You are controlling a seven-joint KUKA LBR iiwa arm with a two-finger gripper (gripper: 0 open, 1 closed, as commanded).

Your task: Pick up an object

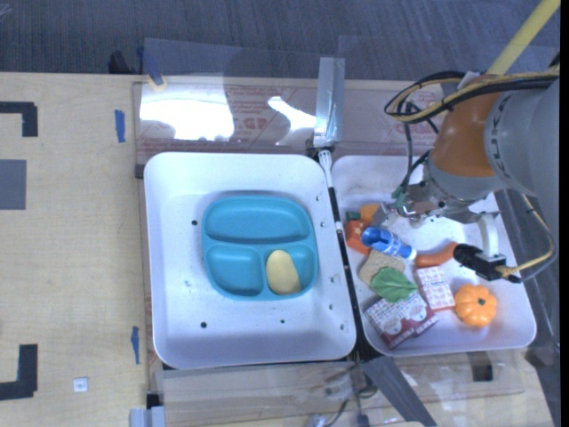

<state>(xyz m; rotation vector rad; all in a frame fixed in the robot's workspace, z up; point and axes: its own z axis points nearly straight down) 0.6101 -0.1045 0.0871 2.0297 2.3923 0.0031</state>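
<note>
Objects lie clustered in the right bin. The pincer hovers above them; its opening state cannot be determined. No object is lifted; grasp pending.

you have one camera, fixed above the worktop and looking down at a slant. it stands far enough to take in the left bin and the right bin together, and the arm enters from the right side.
</note>
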